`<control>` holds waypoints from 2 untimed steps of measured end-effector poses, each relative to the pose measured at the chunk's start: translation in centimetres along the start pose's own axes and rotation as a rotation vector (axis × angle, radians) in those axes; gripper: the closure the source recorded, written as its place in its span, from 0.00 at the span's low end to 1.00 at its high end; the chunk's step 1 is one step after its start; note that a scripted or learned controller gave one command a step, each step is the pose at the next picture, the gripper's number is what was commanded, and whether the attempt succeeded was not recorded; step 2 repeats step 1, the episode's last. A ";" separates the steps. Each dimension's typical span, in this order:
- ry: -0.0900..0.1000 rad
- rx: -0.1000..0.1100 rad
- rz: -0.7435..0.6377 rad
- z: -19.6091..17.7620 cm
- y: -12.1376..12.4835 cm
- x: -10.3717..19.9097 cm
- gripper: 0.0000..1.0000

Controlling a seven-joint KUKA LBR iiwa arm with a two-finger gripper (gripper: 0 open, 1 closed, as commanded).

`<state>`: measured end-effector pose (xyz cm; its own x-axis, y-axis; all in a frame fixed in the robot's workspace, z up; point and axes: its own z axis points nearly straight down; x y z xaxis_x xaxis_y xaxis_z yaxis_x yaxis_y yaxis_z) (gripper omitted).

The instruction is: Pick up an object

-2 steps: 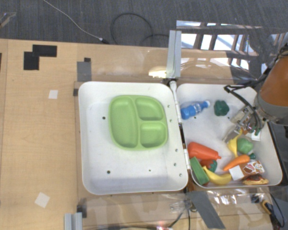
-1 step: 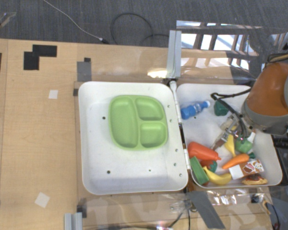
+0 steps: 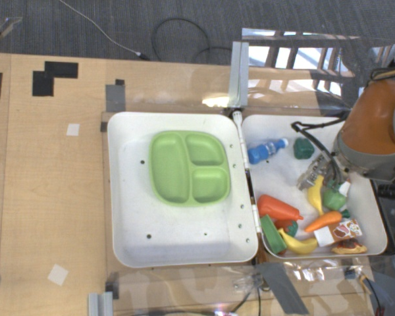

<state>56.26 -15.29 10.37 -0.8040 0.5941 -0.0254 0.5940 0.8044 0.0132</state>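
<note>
Writing is unreadable anywhere: the small printed packet (image 3: 348,230) at the right bin's (image 3: 379,239) near right shows only a red-and-brown picture. Two white bins sit on the tabletop (image 3: 46,196); the left bin (image 3: 128,242) holds one green divided plate (image 3: 188,168). The right holds one blue bottle (image 3: 266,150), one dark green block (image 3: 303,148), two bananas, and two orange carrots. The gripper (image 3: 314,174) hangs over the bin's middle, beside a yellow banana (image 3: 315,197); whether it is clenched, I cannot tell.
</note>
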 end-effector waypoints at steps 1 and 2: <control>0.006 0.001 0.035 -13.9 5.1 0.2 1.00; 0.006 0.001 0.035 -13.9 5.1 0.2 1.00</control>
